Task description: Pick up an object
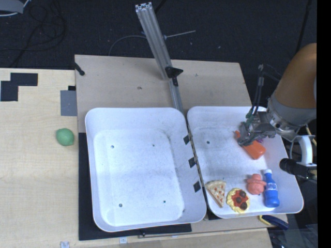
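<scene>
Orange block (254, 150) lies in the right bin (222, 119), directly under the gripper (252, 135) and touching its fingertips. We cannot tell how far the claw is open or whether it grips; the arm (295, 92) hides its upper part, cut off at right.

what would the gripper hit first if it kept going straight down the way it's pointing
Most likely the orange object in the right bin: the gripper points down right over it, perhaps already touching. From this slanted view the gap cannot be judged.
</scene>
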You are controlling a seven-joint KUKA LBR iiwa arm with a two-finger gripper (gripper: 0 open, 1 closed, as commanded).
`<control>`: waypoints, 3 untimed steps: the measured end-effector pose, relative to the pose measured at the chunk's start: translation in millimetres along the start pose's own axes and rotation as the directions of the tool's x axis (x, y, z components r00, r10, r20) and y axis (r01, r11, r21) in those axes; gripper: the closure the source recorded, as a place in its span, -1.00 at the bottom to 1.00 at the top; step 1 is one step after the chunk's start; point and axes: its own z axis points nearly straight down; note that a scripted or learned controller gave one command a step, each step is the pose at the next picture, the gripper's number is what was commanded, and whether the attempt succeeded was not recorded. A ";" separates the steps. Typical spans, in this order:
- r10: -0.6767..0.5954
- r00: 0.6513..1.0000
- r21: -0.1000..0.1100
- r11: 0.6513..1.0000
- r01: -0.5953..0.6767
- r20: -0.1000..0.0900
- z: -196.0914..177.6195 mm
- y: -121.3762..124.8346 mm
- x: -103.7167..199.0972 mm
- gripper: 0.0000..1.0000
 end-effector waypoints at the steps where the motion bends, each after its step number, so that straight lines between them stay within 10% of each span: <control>1: 0.001 1.000 0.000 1.000 -0.001 0.000 9.4 6.8 51.4 1.00; 3: 0.001 1.000 -0.001 1.000 -0.001 0.001 -0.8 20.4 145.8 1.00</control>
